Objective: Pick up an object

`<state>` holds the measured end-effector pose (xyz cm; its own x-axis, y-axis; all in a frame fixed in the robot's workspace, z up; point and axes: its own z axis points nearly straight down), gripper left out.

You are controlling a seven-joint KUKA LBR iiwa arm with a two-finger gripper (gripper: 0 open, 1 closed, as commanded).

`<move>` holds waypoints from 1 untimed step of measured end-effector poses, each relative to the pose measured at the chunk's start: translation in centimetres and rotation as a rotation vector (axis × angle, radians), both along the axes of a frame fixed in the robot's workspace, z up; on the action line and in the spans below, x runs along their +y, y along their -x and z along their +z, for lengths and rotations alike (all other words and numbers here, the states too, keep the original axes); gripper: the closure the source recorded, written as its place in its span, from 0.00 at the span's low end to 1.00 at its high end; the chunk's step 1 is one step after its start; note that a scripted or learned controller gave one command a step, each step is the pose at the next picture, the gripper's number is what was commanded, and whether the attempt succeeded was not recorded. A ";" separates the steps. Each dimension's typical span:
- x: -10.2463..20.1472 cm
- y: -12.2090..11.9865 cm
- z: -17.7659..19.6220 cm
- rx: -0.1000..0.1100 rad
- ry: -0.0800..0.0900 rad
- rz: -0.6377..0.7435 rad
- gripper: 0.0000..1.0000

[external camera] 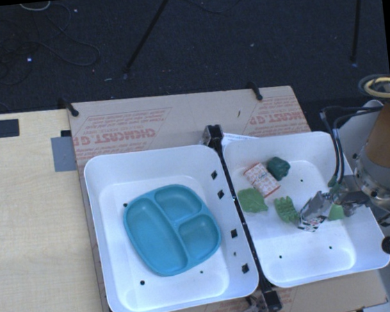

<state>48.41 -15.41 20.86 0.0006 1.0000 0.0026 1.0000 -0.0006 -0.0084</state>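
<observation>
Open floor was left along the right bin's (360, 255) near half; farther back, passage was crowded by green pieces (253, 201), a dark block (278, 167) and a packet (261, 178).

**Colours in the two bins**

Both bins are plain white: the left bin (109, 196) holds a turquoise divided plate (172, 228). In the right bin (332, 255) lie a red-and-white patterned packet (261, 178), a dark teal lump (278, 167) and two leaf-green pieces (252, 201) (286, 210). The gripper (312, 214) is grey and metallic; the bench's cardboard (143, 126) is tan with red print.
</observation>
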 end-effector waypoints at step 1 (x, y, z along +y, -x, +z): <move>-0.9 -0.2 -5.7 0.000 0.000 0.000 0.00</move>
<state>48.59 -16.28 15.12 0.0009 1.0000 0.0027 1.0000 -0.0009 -0.0080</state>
